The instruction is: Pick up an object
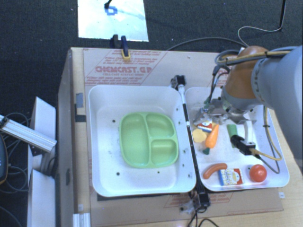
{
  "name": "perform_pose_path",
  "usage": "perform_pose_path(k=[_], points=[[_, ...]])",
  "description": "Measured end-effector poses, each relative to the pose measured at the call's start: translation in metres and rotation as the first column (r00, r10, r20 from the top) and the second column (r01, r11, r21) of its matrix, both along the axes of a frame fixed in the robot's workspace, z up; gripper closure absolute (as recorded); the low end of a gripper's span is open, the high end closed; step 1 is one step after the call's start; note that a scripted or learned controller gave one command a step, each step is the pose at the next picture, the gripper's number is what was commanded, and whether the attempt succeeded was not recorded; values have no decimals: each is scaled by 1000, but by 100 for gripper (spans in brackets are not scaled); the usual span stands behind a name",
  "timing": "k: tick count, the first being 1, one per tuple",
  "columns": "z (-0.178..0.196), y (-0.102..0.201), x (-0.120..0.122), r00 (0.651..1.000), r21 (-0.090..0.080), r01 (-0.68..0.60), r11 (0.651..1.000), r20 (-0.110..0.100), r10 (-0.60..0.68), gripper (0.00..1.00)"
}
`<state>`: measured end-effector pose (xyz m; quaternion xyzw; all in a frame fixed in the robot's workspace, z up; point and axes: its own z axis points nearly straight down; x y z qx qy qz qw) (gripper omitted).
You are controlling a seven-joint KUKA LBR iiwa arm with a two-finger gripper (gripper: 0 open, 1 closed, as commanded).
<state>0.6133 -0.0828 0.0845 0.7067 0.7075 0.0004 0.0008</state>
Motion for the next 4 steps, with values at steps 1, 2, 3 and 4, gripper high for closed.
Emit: perform_pose_path(k=[1, 2, 3, 4], points=[[1, -6, 48, 1000, 0, -3, 1000, 2, 3, 0], [0, -13, 30, 1000, 0, 0, 1000, 0, 0, 0], [0, -3, 28, 1000, 0, -2, 1000, -1, 2, 0], [0, -10, 9, 1000, 0, 0, 1000, 0, 0, 0]])
